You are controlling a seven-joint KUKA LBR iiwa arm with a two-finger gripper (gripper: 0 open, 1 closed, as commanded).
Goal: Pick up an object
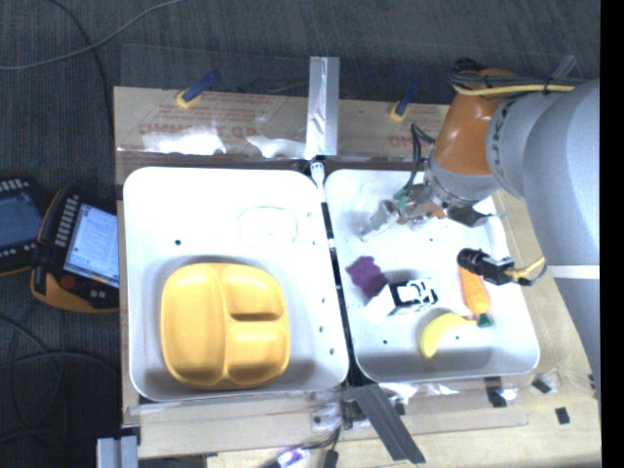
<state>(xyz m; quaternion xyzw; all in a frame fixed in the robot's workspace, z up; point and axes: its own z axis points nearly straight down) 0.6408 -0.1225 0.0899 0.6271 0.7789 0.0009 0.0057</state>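
Observation:
In the right bin (515,357) lie a purple block (367,275), a small black-and-white object (411,294), a yellow banana (441,331) and an orange carrot (475,297). My gripper (382,218) is low over the bin's far part, pointing left, above and slightly right of the purple block. It touches none of the objects and nothing shows in its grasp. The grey arm with its orange band (466,139) reaches in from the upper right.
A large yellow divided tray (226,322) fills the near half of the left bin (146,195). A metal divider (331,261) runs between the bins. A teach pendant (78,252) lies on the floor to the left.

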